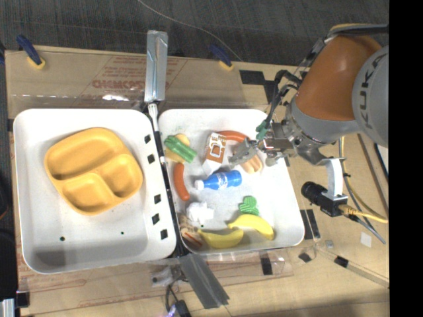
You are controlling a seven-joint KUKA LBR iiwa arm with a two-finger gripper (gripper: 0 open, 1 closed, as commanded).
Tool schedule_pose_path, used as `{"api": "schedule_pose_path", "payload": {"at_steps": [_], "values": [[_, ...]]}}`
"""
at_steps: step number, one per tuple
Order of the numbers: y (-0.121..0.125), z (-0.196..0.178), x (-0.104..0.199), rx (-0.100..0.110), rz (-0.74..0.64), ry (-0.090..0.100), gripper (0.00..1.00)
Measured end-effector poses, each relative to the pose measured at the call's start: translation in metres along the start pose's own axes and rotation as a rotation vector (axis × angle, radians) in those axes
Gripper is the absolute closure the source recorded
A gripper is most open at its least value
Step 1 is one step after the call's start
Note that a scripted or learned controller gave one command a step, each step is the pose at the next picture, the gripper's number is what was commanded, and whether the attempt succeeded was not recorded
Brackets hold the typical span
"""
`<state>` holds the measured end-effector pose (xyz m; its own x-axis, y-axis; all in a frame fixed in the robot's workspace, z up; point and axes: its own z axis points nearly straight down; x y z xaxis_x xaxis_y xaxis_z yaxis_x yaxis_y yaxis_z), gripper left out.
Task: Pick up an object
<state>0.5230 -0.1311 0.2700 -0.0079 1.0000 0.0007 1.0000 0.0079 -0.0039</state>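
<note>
The right bin [284, 183] holds a jumble of toy food: a yellow banana [238, 233], a blue bottle [223, 180], a small green piece [249, 205], a red sausage [180, 180], a green and yellow corn cob [178, 147], an orange and white carton [216, 148], a white crumpled item [198, 212] and a peach-coloured piece [253, 164]. My gripper [246, 152] hangs low over the bin's upper right part, right by the carton and the peach-coloured piece. Nothing shows clearly between its fingers.
The left bin [33, 236] carries a yellow divided tray [92, 168]. A grey metal bar [156, 65] stands at the back between the bins. The arm's orange band [337, 78] and cables [344, 197] hang over the right bin's right edge.
</note>
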Motion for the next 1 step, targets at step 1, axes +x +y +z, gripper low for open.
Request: {"api": "schedule_pose_path", "payload": {"at_steps": [1], "values": [[-0.0012, -0.0434, -0.0199, -0.004, -0.108, -0.001, 0.00]]}}
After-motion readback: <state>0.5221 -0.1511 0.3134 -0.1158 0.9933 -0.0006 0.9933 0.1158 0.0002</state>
